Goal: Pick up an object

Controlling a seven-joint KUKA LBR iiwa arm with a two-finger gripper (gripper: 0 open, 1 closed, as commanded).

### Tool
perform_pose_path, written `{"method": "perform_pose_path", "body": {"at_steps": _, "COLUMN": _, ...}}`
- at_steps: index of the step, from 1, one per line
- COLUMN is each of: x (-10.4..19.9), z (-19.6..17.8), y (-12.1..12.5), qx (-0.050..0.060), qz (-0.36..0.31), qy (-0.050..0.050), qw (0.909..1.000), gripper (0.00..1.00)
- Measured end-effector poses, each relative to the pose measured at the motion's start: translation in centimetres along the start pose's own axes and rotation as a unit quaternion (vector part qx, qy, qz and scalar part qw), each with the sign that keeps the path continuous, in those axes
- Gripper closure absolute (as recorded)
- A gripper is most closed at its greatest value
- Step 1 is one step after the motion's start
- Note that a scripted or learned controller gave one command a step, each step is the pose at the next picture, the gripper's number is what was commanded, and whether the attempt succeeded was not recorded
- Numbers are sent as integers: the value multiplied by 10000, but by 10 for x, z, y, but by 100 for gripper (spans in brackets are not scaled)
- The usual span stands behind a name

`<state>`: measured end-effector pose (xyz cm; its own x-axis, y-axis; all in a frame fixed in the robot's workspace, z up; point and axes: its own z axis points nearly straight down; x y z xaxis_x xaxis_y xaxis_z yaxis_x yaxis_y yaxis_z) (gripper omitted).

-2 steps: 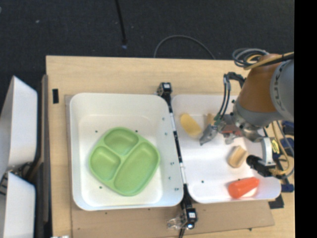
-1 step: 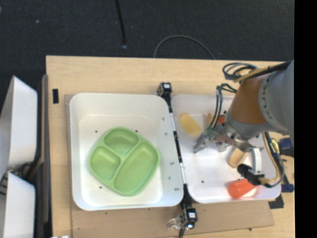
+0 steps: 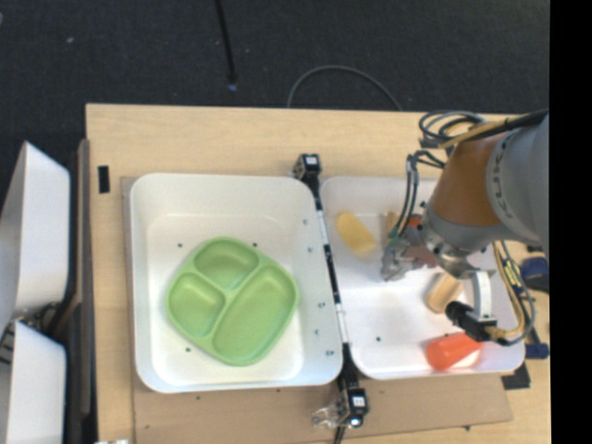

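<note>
The right bin (image 3: 388,350) holds a yellow rounded object (image 3: 355,232) near its far left, a tan cork-like piece (image 3: 443,293) toward the right, and an orange object (image 3: 451,351) at the front right corner. My gripper (image 3: 396,265) hangs low inside this bin, just right of the yellow object and left of the tan piece. The grey arm with its orange band (image 3: 467,188) comes in from the right and covers the bin's far right part. Nothing shows between the fingers.
The left bin (image 3: 153,340) holds a green divided plate (image 3: 232,300) in its middle. Black clips (image 3: 308,166) sit on the seam between the bins. Cables (image 3: 444,128) loop over the arm's wrist. Bare bin floor lies in front of the gripper.
</note>
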<state>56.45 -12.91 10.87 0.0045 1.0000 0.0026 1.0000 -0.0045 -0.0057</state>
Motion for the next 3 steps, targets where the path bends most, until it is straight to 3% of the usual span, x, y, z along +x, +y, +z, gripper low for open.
{"method": "perform_pose_path", "body": {"at_steps": 2, "x": -6, "z": -115, "y": 7, "qx": -45, "qz": -43, "qy": -15, "qw": 10000, "gripper": 100}}
{"method": "perform_pose_path", "body": {"at_steps": 3, "x": -6, "z": -113, "y": 9, "qx": -16, "qz": -45, "qy": -7, "qw": 10000, "gripper": 100}}
